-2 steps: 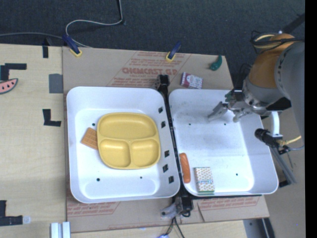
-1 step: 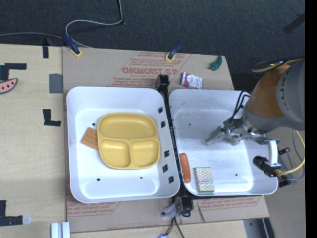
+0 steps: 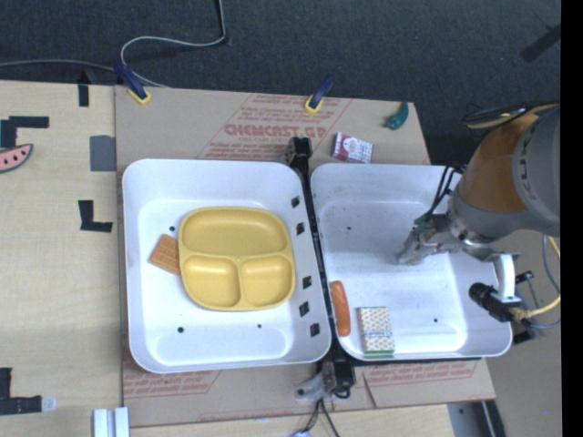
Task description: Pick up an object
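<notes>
My gripper (image 3: 412, 250) hangs over the middle of the right bin (image 3: 383, 194), fingers pointing left and down toward the bin floor, with nothing seen between them. An orange carrot-like stick (image 3: 340, 307) lies along the right bin's left wall near the front. A small green-and-white box (image 3: 375, 329) rests next to it at the front. In the left bin (image 3: 146, 244) sits a yellow divided plate (image 3: 238, 256) with a brown waffle-like piece (image 3: 165, 254) tucked at its left side.
A small red-and-white packet (image 3: 351, 147) and a teal clip (image 3: 397, 115) lie on the cardboard behind the bins. Yellow clamps (image 3: 318, 96) hold the cardboard's back edge. Black clips (image 3: 298, 151) join the bins down the middle divider.
</notes>
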Robot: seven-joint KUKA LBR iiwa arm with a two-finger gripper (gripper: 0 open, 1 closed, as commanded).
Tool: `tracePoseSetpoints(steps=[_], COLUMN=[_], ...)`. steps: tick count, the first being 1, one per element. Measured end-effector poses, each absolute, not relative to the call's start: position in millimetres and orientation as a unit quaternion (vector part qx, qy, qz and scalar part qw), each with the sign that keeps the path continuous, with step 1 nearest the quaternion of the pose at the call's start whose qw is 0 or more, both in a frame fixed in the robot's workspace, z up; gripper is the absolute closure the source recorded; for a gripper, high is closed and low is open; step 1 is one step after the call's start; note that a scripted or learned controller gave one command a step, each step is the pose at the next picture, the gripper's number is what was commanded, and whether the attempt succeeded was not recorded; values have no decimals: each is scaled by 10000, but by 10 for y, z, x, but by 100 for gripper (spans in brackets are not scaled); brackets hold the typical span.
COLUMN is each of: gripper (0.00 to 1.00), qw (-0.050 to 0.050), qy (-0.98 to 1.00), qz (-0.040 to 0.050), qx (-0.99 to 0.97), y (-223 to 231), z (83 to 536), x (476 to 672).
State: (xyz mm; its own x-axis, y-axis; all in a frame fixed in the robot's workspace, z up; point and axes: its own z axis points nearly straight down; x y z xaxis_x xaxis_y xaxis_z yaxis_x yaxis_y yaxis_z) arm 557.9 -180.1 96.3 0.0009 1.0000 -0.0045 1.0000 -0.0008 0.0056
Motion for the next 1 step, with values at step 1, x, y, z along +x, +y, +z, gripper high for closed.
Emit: tracePoseSetpoints(steps=[1], gripper=[0], qw=[35], qy=[7069], qz=[4], qx=[7073], y=[-1801], z=[962], x=[5578])
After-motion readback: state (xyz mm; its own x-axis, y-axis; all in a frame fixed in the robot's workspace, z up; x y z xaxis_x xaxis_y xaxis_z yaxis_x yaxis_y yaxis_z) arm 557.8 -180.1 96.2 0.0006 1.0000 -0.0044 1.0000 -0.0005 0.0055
